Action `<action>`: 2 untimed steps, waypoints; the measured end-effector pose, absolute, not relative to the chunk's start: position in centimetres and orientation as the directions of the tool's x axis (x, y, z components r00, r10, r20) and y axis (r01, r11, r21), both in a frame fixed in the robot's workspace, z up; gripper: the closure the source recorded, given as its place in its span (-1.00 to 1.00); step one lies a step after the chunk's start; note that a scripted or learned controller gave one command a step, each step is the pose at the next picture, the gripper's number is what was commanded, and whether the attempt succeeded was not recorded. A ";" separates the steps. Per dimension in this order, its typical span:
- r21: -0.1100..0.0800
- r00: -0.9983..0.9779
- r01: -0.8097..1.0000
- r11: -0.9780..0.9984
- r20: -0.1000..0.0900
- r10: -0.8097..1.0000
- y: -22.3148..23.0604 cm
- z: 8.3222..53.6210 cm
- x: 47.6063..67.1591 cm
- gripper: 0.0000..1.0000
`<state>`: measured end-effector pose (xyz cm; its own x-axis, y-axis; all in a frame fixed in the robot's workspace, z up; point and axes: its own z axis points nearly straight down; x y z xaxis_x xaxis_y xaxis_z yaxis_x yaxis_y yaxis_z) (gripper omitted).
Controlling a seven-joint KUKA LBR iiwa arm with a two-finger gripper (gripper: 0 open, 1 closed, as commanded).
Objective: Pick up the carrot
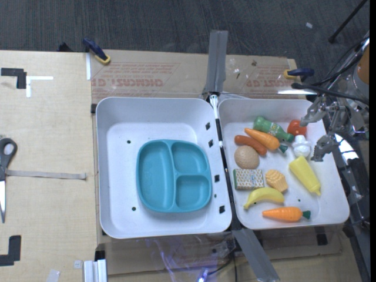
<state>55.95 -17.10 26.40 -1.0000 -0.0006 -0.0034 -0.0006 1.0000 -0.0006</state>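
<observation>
Two carrot-like items lie in the right bin [338,201]. An orange carrot with a green stub [284,214] rests near the front wall. A second orange carrot [262,138] lies slanted near the back, beside a green bottle [271,127]. My gripper [315,133] hovers over the right edge of this bin, fingers spread and nothing between them. It is to the right of a small white item [301,147] and well apart from both carrots.
The right bin also holds a brown egg shape [247,157], a cracker [249,178], a banana [263,197], a yellow piece [305,174] and a red item [296,128]. A teal divided plate [174,175] sits in the left bin [111,157]. Scissors [4,175] lie far left.
</observation>
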 end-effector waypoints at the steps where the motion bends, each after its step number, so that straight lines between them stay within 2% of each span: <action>1: -0.003 -0.997 -0.079 0.997 -0.017 -0.079 -15.7 11.6 60.7 -1.00; 2: -0.001 -0.998 -0.062 0.998 -0.007 -0.062 -10.3 9.4 62.5 -1.00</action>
